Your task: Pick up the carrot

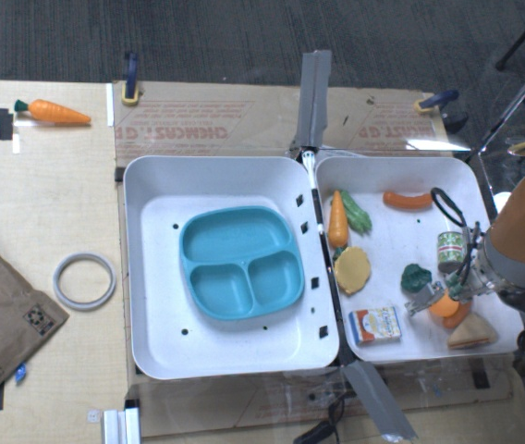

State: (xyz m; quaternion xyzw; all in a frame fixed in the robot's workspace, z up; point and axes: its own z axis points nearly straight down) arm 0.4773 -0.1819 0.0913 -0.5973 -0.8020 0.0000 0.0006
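Brown cardboard, a flat printed box [4,326], lies at the near corner of the bench, well to the outer side of the left white bin [138,266], and a grey ring of tape [84,279] rests on the pale wood between that box and the bin. Inside the left white bin sits a teal plastic plate with three compartments [241,262], about central on its floor. Beyond the shared wall, the right white bin [387,178] holds the clutter: nearest, a small red-and-white carton [375,324] beside a tan wedge of toy bread [471,334]; just past these an orange rounded toy [445,307] with the gripper [436,294] low over it, next to a dark green toy piece [416,277]; whether its jaws are parted or closed cannot be told. A round yellow-tan biscuit-like disc [352,270] lies close to the shared wall, and a small green-labelled can [451,248] stands near the wrist. Farther on, the orange toy carrot with green leaves [337,220] lies lengthwise just beside the shared wall, well apart from the gripper, and a red-orange toy sausage [407,200] lies toward the bin's far wall. A second orange carrot [52,112] rests on the bench far beyond the left white bin.
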